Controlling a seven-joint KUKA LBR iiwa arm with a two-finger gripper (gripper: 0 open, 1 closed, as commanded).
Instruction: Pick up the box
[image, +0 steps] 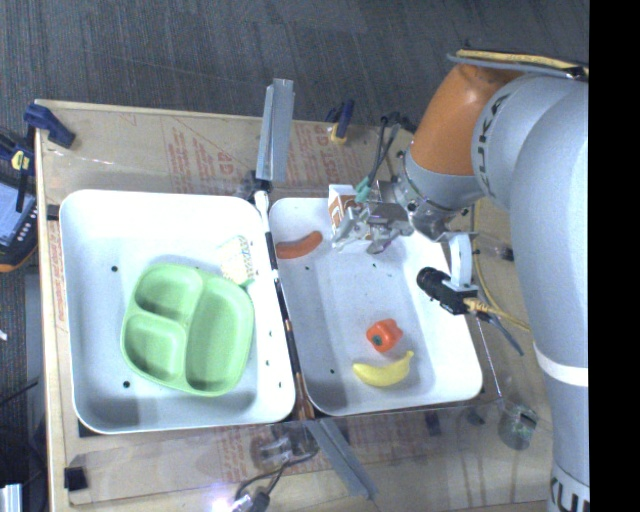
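The box (342, 207) is a small orange and white carton, tilted at the far edge of the right bin (440, 385). My gripper (364, 232) hangs low over that bin's far end, just right of the box and slightly nearer the camera. Its metal body touches or overlaps the box's right side. The view does not show whether the box is in its grasp. The grey arm with its orange band comes in from the upper right and covers the bin's far right corner.
In the right bin lie a brown sausage (299, 244) left of the gripper, an orange pepper (384, 335) and a banana (383, 372) at the near end. The left bin (90, 400) holds a green divided plate (188, 328) and a pale packet (238, 260).
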